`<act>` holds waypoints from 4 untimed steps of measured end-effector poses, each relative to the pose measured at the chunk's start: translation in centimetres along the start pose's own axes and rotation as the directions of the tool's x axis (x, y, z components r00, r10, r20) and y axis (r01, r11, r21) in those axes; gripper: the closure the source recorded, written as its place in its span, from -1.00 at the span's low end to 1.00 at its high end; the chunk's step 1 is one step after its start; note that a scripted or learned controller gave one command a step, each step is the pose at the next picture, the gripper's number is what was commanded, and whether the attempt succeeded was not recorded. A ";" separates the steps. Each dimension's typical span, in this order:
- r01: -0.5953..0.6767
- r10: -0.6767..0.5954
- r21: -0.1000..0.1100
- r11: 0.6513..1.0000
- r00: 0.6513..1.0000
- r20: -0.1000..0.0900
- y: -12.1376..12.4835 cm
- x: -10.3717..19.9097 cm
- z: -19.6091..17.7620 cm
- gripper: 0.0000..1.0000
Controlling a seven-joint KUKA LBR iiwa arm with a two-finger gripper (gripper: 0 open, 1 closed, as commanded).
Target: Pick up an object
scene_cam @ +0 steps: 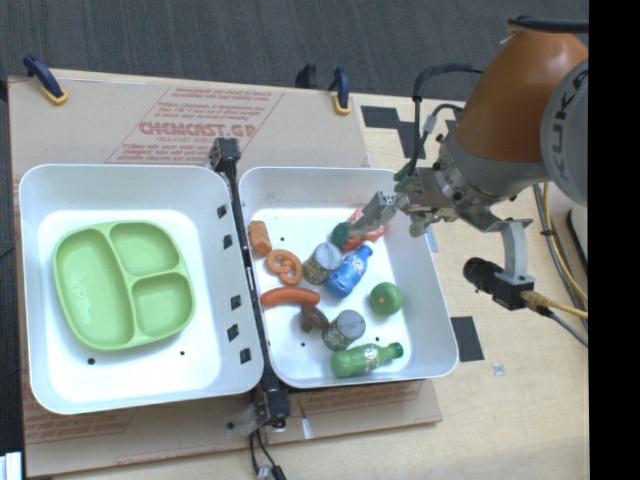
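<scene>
From above, the gripper point(377, 208) hangs low over the right bin point(425, 268), just above a red and green toy point(355, 234) near the blue bottle point(348, 271). Whether it is gripping cannot be told. Nothing looks lifted; the pick seems not yet done.

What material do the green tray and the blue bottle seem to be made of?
Green tray: likely moulded plastic, matte; even colour and soft rounded compartment edges suggest it. Blue bottle: probably glossy plastic, judging by the bright highlights on it; too small to be sure.
</scene>
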State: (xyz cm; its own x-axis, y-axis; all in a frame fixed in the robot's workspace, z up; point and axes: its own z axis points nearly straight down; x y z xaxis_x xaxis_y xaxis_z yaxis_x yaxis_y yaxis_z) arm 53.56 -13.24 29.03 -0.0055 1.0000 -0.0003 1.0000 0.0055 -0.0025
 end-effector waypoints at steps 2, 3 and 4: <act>0.003 -0.003 -0.001 1.000 1.000 0.001 6.5 -7.7 19.8 -1.00; 0.007 -0.007 0.001 1.000 1.000 0.001 6.5 -7.7 18.8 1.00; 0.001 -0.001 -0.003 1.000 1.000 -0.001 8.5 -2.1 7.2 1.00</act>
State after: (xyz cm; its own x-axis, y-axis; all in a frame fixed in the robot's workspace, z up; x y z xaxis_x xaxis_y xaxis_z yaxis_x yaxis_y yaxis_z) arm 62.02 -15.29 21.83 -0.0062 1.0000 0.0006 1.0000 0.0062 0.0010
